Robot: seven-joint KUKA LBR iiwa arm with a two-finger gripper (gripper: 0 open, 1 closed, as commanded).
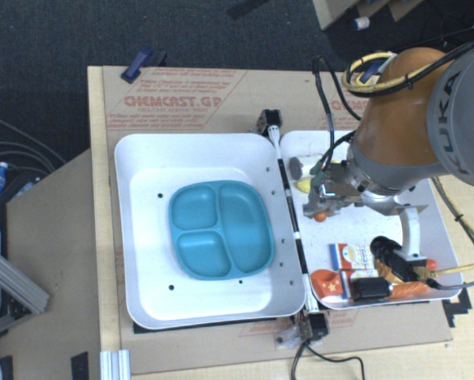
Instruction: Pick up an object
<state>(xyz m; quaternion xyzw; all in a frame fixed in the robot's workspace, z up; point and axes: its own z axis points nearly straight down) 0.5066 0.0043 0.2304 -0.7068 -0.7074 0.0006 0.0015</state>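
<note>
- The left bin (134,212) is open from above; a blue tray (219,229) fills its middle, with bare white floor all round it.
- The arm (407,117) covers the far half of the right bin (446,236).
- Clutter (379,271) crowds that bin's near end.
- A strip of bare floor runs along its right side.

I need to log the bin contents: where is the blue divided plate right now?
The blue divided plate lies flat in the middle of the left bin in the camera view, just left of the divider between the bins, away from the gripper over the right bin.
</note>
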